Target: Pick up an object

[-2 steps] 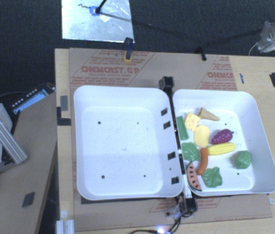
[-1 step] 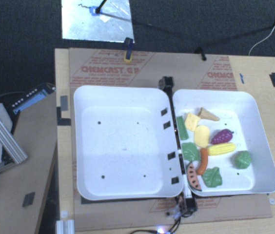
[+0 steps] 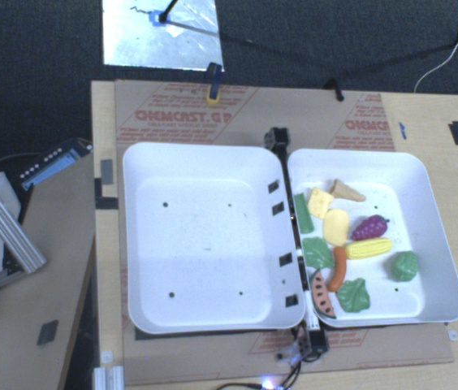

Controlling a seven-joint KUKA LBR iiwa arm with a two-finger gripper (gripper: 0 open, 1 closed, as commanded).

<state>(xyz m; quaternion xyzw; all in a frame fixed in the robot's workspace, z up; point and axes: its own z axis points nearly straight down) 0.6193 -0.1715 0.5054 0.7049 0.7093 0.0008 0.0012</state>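
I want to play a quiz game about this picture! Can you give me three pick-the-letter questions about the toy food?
1. Where do the toy foods lie?
A. left white bin
B. right white bin
C. brown bench

2. What colour is the bunch of plastic grapes?
A. purple
B. blue
C. white

3. How does the yellow toy corn cob rest?
A. standing up
B. lying flat
C. hanging

Answers:
1 B: all lie in the right white bin.
2 A: the bunch of plastic grapes is purple.
3 B: the yellow toy corn cob lies flat on the bin floor.
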